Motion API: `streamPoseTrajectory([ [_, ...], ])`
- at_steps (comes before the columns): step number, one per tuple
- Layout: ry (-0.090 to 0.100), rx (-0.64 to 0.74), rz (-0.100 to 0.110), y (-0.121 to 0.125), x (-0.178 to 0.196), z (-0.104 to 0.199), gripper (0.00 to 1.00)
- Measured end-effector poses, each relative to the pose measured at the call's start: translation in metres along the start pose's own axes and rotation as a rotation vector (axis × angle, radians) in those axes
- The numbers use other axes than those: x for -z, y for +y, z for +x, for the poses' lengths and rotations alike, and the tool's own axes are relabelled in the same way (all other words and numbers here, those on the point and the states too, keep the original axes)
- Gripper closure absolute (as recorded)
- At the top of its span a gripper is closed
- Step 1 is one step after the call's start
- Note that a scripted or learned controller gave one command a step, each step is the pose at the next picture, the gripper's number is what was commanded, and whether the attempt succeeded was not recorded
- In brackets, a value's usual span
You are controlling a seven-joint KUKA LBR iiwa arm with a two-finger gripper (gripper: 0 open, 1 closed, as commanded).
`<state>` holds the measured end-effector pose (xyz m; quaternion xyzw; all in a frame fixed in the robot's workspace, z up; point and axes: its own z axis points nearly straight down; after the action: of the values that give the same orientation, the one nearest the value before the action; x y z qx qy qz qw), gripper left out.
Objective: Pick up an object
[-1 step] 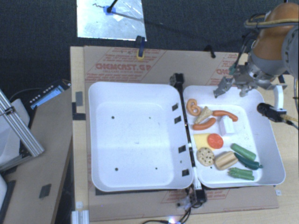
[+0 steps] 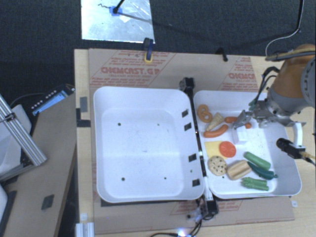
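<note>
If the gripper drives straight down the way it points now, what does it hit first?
Probably the orange toy carrot or the bare white floor of the right bin beside it. The gripper hangs right over that spot, but depth is unclear from this slanted view.

Robotics lab setting. Desk point(image 2: 163, 63) is sitting on dark carpet, topped with cardboard printed with red lettering. Two white bins point(image 2: 143, 142) are lying side by side, clipped together with black brackets point(image 2: 190, 127). Cables point(image 2: 296, 28) are trailing across the floor; aluminium framing point(image 2: 19, 137) is leaning at left. Toy food point(image 2: 237, 162) is filling the right bin as test stock.
</note>
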<state>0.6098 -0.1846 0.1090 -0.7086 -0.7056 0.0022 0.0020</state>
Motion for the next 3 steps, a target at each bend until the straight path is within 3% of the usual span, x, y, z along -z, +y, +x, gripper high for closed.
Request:
streamPoseTrajectory([
  [1, -0.001, 0.014, -0.012, 0.062, -0.024, 0.053, 0.00],
  [2, -0.011, 0.001, -0.011, -0.005, -0.022, 0.081, 0.00],
  [3, -0.004, 0.004, -0.011, -0.003, -0.013, 0.083, 1.00],
])
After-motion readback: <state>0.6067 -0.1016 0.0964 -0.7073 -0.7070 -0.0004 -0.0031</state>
